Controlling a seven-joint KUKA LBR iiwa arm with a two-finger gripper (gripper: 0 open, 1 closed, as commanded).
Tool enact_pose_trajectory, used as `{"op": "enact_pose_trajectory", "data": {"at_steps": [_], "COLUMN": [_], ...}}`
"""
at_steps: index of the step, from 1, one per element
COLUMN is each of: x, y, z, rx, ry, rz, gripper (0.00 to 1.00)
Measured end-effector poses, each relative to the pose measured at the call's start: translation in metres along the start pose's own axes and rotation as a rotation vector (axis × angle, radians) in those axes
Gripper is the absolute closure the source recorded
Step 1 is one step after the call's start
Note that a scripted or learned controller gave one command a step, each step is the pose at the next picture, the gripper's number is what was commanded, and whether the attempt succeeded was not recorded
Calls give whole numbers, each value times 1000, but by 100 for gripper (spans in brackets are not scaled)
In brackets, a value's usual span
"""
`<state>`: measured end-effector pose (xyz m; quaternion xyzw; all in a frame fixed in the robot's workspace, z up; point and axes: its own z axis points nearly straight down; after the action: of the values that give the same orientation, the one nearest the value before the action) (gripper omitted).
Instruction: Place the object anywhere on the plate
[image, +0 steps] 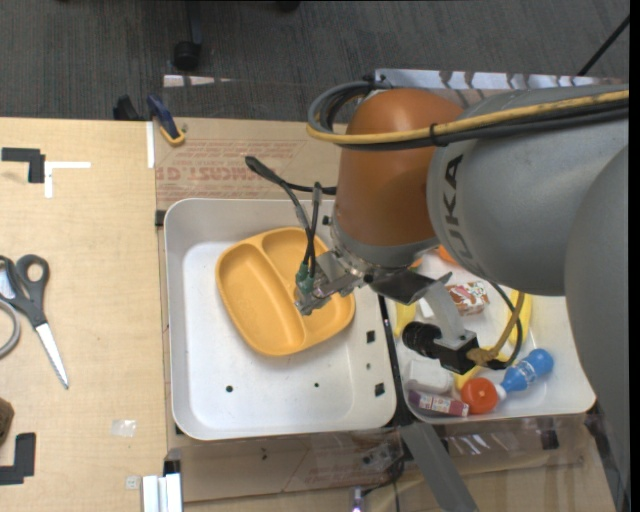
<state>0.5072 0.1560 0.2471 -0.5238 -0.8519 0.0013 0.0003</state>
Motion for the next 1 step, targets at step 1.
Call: {"op": "enact_pose_trajectory", "data": {"at_steps": [1], "x": [10], "y": [-27], "z": [-95], "rx": [-2], "ry": [-1], "rz": [-145], "gripper": [100]}}
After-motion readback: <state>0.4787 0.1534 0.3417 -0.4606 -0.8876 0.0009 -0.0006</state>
